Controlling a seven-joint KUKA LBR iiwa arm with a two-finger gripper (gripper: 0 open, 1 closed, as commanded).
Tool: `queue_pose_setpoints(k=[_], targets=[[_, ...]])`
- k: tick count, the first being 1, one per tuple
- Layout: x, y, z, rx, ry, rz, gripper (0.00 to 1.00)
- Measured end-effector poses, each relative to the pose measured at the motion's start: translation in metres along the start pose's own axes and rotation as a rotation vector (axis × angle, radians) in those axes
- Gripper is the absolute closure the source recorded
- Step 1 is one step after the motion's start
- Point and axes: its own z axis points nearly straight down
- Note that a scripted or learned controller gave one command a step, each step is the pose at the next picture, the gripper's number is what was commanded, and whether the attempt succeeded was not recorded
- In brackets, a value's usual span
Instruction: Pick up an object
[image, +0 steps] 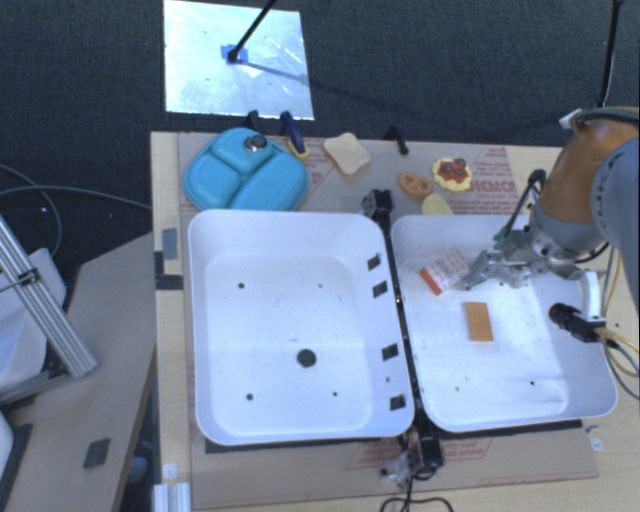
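Flat orange rectangular block (479, 321), long axis pointing up-view, lies in the right white bin (560, 405), just below the gripper (478, 277), whose fingers are seen spread, pinching nothing.

Two white bins (290, 235) on a tan surface (168, 300); right bin holds an orange-brown block (479, 321) and a white-and-orange packet (444, 272); left bin, a small dark disc (306, 357); behind, a light-blue sectioned tray (246, 172); grey arm with orange band (585, 180)
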Motion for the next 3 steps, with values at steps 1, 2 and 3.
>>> queue_pose_setpoints(k=[1,2,3], targets=[[-0.022,-0.082,-0.004,-0.033,-0.007,0.013,0.0],[0.047,-0.095,-0.003,-0.035,-0.009,0.004,0.0],[0.002,-0.145,-0.003,-0.039,-0.007,0.011,0.0]])
